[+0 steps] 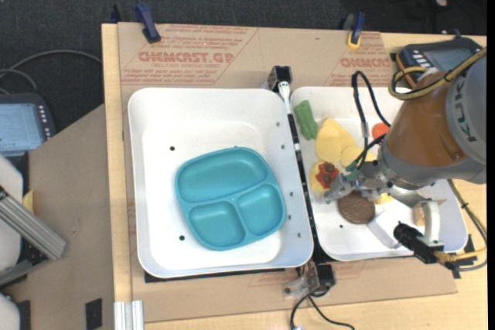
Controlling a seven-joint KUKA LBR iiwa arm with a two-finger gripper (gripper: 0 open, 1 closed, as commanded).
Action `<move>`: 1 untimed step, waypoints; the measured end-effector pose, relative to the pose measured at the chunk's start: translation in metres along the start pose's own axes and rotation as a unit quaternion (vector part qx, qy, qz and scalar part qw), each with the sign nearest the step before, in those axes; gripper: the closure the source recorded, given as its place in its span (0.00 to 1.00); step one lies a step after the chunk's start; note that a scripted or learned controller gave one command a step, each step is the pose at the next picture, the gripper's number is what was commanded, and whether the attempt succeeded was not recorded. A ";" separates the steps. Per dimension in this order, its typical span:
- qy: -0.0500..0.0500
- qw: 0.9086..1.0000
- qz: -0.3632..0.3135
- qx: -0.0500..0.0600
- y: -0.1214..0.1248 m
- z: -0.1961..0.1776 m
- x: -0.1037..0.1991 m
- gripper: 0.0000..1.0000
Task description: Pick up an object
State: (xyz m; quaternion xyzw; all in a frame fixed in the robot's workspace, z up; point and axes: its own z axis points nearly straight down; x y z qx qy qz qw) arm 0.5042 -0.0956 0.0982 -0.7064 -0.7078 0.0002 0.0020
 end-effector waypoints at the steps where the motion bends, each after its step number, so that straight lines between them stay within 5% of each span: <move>1: -0.001 1.000 0.002 -0.003 -0.001 -0.015 -0.001 1.00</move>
